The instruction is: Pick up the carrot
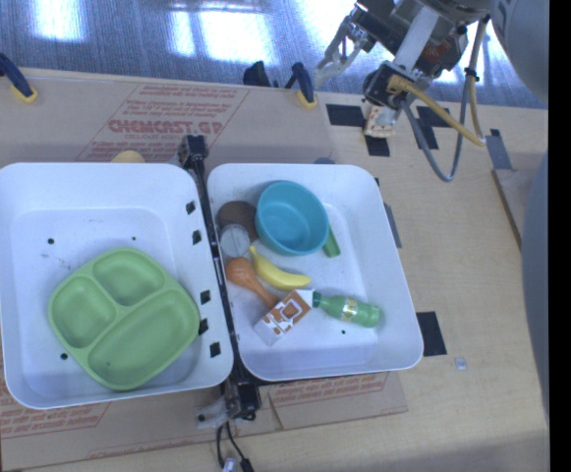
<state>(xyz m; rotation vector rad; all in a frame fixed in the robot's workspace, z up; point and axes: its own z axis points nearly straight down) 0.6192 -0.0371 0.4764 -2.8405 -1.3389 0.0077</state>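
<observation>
- gripper [336,52]: up at the far edge of the bench, beyond the far right corner of the right bin; pale fingers spread apart, nothing between them; it hangs above the striped floor just past the bench's edge.
- arm [432,18]: grey, coming in from the upper right, with yellow and grey cables looping down from the wrist over the bench.
- blue clamp [303,82]: on the far edge of the bench, just beside the gripper.
- right bin [388,313]: shallow, white, on cardboard, holding all the small items.
- blue bowl [291,216]: near the bin's far edge, upright, open side up.
- round brown-and-grey item [233,226]: touching the bowl's left side, against the bin's left wall (too blurred to name).
- carrot [248,279]: orange, near the middle of the bin's left wall, lying at a slant, well apart from the gripper.
- banana [277,271]: yellow, just beside the carrot on its right, below the bowl.
- small carton [283,317]: orange and white, toward the near edge, by the carrot's lower end.
- green bottle [349,309]: lying on its side right of the carton.
- left bin [20,264]: white, clipped to the right bin along their shared edge.
- green divided plate [123,318]: three compartments, in the left bin's near half.
</observation>
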